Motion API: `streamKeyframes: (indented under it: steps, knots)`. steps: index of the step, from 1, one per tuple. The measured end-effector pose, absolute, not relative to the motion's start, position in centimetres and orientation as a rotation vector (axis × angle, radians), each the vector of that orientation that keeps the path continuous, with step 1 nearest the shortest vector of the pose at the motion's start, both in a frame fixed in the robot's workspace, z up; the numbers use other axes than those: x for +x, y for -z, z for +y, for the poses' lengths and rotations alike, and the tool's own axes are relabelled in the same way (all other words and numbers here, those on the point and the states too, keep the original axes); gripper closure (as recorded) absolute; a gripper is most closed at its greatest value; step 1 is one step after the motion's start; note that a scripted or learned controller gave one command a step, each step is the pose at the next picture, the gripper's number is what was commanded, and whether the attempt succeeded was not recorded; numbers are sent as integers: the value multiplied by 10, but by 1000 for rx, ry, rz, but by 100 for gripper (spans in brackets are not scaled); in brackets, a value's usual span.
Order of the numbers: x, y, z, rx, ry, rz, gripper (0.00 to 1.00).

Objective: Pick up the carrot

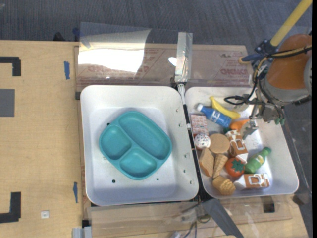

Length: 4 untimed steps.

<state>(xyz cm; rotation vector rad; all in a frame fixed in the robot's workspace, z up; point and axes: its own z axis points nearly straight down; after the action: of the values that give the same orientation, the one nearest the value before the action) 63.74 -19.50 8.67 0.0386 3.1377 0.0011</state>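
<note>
Camera view: gripper (251,125) hangs in the right bin's (290,175) upper right part, directly over the carrot (237,125), whose orange end peeks out beside it. Banana (224,107), blue bottle (214,115) and a small carton (237,144) crowd close. Whether anything is grasped cannot be told.

Robotics lab, taped plywood bench (34,133), white bins (94,103) (toy food)

Left bin (89,133) has a teal divided plate (134,144) sitting mid-bin. Right bin (285,157) is packed: banana (224,107) and blue bottle (214,115) near its far edge, tomato (235,167) and waffle cone (218,163) toward the near edge.
</note>
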Motion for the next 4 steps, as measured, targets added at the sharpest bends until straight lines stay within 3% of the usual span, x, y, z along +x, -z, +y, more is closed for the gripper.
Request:
streamKeyframes:
  steps: [1,2,3,4]
  knots:
    - [629,-87,-167,401,-1,3113,0]
    - [617,-87,-175,130,-1,3135,0]
    - [609,-87,-151,-672,-1,3064,0]
    - [612,-100,-151,-667,4,3055,100]
